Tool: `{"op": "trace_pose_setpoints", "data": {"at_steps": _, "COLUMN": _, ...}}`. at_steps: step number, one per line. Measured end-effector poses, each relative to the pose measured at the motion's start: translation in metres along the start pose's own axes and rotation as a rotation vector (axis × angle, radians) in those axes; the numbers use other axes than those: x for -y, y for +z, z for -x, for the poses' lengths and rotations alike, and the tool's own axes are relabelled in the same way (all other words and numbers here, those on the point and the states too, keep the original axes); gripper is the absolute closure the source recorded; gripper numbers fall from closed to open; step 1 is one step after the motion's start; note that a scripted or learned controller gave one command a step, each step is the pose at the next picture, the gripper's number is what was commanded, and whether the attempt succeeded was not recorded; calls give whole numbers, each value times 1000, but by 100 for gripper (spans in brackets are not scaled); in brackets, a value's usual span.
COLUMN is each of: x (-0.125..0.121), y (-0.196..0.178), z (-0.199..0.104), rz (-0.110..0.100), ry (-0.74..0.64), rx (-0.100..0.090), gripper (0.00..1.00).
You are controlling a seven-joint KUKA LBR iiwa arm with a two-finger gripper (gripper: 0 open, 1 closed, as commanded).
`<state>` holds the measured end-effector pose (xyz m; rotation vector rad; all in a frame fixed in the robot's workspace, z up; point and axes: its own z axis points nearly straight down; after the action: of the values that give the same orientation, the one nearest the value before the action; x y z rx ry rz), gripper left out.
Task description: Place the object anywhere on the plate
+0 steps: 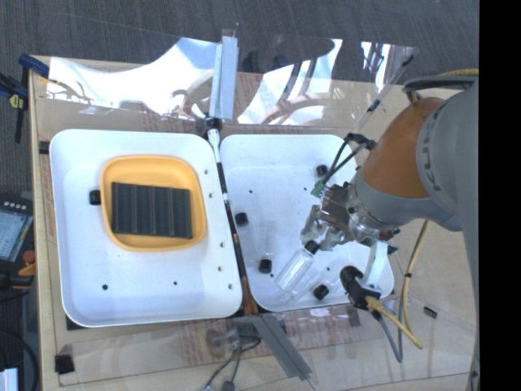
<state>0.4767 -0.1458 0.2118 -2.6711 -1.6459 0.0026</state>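
- Wooden bench (122,357) bears two shallow white bins side by side.
- Left white bin (73,259) holds a yellow rounded plate (151,173) with a dark ribbed rectangular block (152,209) resting on it.
- Right white bin (269,169), beside the plate's bin, holds a clear plastic bottle (295,270) and small black pieces.
- Two-finger gripper (313,243) hovers at the bottle's upper end; whether its jaws are spread or closed cannot be told.

1. The arm (423,161) hides the right bin's (269,161) right wall.
2. Small dark pieces (265,265) in that bin are too small to identify.
3. The clear object (295,271) blurs against white.
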Motion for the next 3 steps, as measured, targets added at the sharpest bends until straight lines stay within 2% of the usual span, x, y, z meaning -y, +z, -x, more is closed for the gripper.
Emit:
{"op": "trace_pose_setpoints", "data": {"at_steps": 1, "x": 0, "y": 0, "z": 0, "rz": 0, "ry": 0, "rx": 0, "gripper": 0}}
{"op": "trace_pose_setpoints", "data": {"at_steps": 2, "x": -15, "y": 8, "z": 31, "rz": -2, "ry": -313, "rx": 0, "gripper": 0}}
{"op": "trace_pose_setpoints", "data": {"at_steps": 3, "x": 6, "y": -13, "z": -16, "rz": -1, "ry": -640, "rx": 1, "gripper": 0}}
